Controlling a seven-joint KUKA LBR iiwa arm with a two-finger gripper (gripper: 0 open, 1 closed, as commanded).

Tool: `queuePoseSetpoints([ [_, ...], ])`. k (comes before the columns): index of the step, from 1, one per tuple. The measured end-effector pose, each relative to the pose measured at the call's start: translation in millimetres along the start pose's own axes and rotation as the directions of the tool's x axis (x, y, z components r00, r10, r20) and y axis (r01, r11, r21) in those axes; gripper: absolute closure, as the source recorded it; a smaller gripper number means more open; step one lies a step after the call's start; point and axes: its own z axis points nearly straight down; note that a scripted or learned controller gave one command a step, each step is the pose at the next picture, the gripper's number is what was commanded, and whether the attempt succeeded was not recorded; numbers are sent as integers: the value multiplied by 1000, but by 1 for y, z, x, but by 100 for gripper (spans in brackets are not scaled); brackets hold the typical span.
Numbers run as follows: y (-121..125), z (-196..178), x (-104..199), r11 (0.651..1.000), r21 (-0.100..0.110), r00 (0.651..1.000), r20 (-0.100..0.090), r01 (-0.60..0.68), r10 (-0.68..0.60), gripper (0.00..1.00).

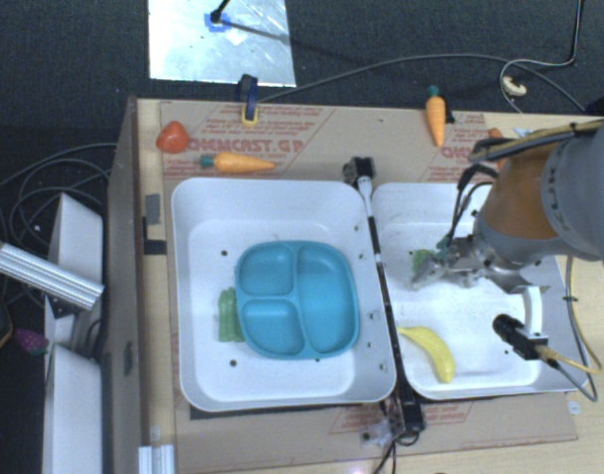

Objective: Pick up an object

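My gripper is low inside the right bin, reaching leftward from the grey and orange arm. A small green object lies right at its tip, touching or just beside it. A yellow banana rests near the front of the same bin, below and apart from the gripper.
The left bin holds a blue divided plate with a green piece along its left side. On the cardboard behind the bins lie two toy carrots and a red tomato-like toy. Cables run near the arm.
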Motion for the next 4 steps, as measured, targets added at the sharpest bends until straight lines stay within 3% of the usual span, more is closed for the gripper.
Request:
queuePoseSetpoints([
  [1, 102, 0, 5, 1000, -1, 1000, 0, 3, -3, 0],
  [2, 52, 0, 21, 1000, 2, 1000, -1, -1, 1, 0],
  [3, 74, 0, 9, 1000, 0, 1000, 0, 2, -2, 0],
  [4, 43, 0, 19, 1000, 2, 1000, -1, -1, 1, 0],
])
